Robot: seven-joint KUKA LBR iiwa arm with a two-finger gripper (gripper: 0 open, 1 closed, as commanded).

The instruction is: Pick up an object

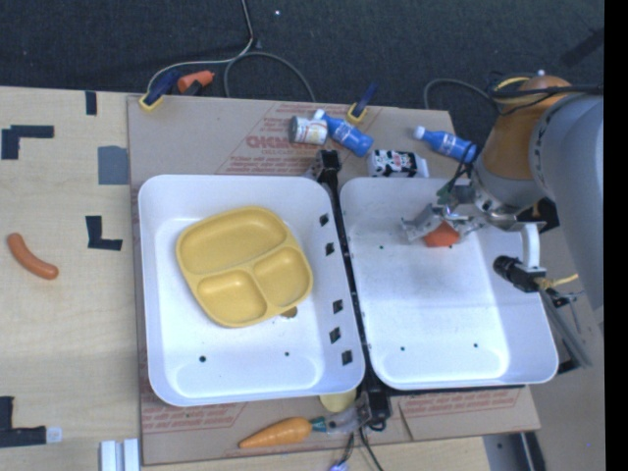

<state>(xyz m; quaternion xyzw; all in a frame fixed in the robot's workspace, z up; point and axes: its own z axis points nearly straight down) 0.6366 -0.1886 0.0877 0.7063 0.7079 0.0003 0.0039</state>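
Seen from above at a slant, a grey KUKA arm with an orange band reaches in from the right and lowers its hand into the upper part of the right bin, where a small red-orange object lies on the white floor, just under and touching the metal fingertips. Whether the hand is released or clenched around it cannot be told from this angle; the object looks beside the tips rather than clearly between them. The left bin carries a yellow divided plate. On the table beyond the bins lie two blue-and-white bottles and a small black-and-white carton; a toy carrot rests at the near edge and a toy sausage far left. The red-orange piece appears to be a light, rigid plastic toy, smooth enough to skid on the bin floor; a pinch across its narrow middle, pressed straight down, seems the surest hold.
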